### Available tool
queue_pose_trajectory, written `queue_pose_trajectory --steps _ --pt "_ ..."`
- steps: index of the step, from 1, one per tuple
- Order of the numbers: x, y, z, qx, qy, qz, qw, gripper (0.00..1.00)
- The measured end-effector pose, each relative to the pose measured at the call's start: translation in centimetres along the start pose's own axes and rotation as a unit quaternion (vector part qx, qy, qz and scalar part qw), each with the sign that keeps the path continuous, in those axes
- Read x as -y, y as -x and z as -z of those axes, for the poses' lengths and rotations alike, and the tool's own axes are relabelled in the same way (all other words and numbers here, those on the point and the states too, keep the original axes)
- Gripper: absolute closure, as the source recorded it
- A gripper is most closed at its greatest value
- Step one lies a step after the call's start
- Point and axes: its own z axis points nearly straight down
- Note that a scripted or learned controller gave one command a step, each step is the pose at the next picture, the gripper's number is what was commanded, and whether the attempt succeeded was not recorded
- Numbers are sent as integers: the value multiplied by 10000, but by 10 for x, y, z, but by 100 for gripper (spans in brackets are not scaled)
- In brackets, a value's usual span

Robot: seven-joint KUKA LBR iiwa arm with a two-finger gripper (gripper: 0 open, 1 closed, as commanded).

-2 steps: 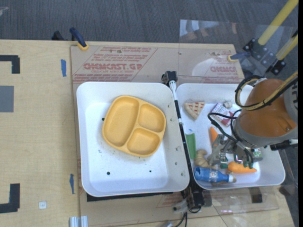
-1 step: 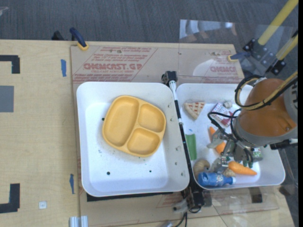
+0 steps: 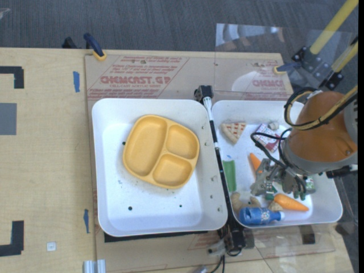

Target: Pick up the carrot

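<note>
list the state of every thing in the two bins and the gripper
yellow divided plate: upright in the left bin, compartments bare
carrot: lying flat in the right bin, not lifted
second orange piece: lying in the right bin
blue bottle: on its side at the near wall
green stick: lying flat
pizza slice: flat, near the far wall
gripper: low in the right bin, beside the carrot
</note>
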Motion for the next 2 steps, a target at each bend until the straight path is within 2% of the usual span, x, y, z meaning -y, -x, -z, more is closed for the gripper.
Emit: queue_pose_trajectory --steps 1,2 --pt "0 1 1 19 3 -1 10000 0" --pt "5 21 -17 -40 9 -2024 9793 0"
